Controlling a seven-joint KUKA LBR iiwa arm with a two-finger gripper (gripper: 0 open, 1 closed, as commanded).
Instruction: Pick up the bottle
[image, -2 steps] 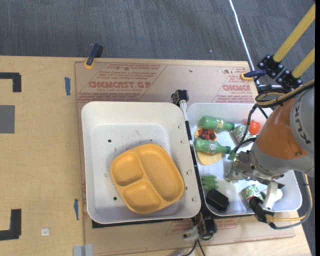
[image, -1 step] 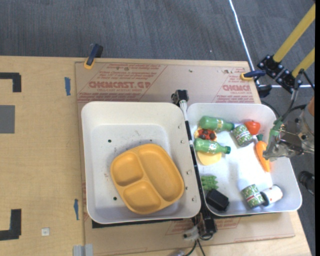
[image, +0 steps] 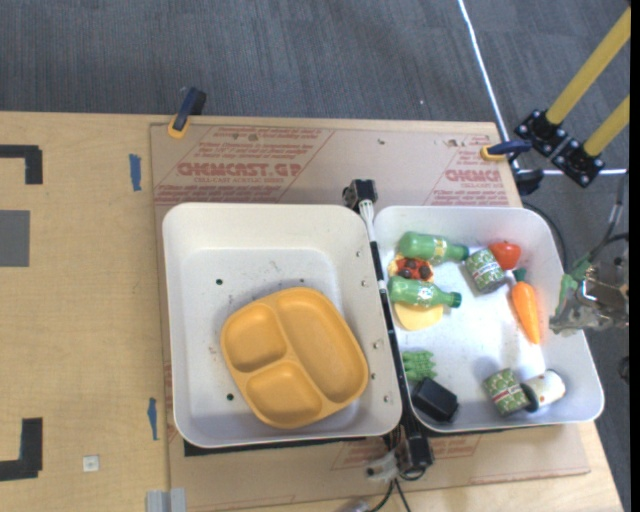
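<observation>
Desk (image: 80, 330): light wooden surface carrying two shallow white bins side by side on a sheet of printed cardboard (image: 300, 160).
Left bin (image: 190, 250): holds a yellow divided plate (image: 292, 355) with three compartments, lying toward the near side.
Right bin (image: 575, 390): holds the toy items listed below.
Upper bottle (image: 430, 246): green, lying on its side near the far left corner of the right bin; long axis runs roughly left to right, neck and cap pointing right toward a small green can (image: 484, 269).
Lower bottle (image: 423, 292): green, also on its side, just nearer the camera than the first; long axis nearly parallel to it, cap pointing right; it rests over a yellow piece (image: 420, 316).
Between the bottles: a small cluster of red and dark berries (image: 413, 268).
Carrot (image: 527, 311): orange, lying along the right side, with a red piece (image: 506, 254) beyond its far end.
Near side: a green leafy piece (image: 418, 364), a black block (image: 436, 400), and a second green container with a white cap (image: 522, 390).
Tool (image: 585, 298): at the right rim of the right bin, well apart from both bottles; whether it is open or closed cannot be told, and nothing is seen held in it.
</observation>
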